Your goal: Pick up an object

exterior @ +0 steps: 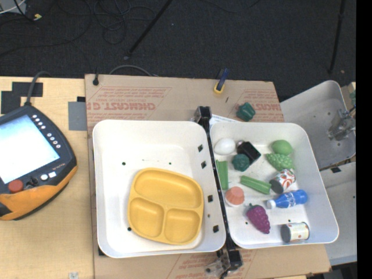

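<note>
The right white bin holds several small objects. A white egg, a black block and a dark green piece lie near its back left. A light green fruit sits at the back right. A green stick and a green cucumber lie in the middle beside a red and white can. A blue bottle, an orange round piece, purple grapes and a cream can lie toward the front.
The left white bin holds a yellow divided plate. A dark green object sits on the cardboard behind the right bin. A teach pendant lies at the far left. A grey metal plate stands at the right.
</note>
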`<state>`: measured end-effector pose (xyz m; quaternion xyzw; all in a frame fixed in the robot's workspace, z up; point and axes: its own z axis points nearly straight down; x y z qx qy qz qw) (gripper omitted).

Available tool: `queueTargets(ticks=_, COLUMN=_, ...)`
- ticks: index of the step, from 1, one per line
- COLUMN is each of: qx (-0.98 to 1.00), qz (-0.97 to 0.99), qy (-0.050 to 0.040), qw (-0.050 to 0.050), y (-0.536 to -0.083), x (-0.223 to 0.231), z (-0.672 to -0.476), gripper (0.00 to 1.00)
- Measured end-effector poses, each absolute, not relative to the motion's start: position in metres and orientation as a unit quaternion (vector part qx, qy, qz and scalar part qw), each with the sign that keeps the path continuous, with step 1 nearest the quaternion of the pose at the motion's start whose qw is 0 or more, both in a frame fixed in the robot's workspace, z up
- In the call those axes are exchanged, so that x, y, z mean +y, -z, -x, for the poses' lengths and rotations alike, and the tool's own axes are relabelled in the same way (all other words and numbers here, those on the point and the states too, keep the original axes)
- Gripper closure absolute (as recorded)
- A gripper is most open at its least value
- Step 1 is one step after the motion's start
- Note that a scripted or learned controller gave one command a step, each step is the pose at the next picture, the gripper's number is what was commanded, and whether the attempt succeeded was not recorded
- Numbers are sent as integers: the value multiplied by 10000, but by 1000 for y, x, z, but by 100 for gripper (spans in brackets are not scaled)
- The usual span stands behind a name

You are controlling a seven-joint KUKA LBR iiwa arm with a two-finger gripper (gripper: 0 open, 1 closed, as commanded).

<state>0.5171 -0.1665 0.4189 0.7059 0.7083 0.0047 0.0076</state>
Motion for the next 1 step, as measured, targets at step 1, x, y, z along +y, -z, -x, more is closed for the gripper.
queueTargets(ticks=1, qx=7052, qz=-7090, qy=19, qw=-22, y=-369, x=-209, z=-474, gripper=100)
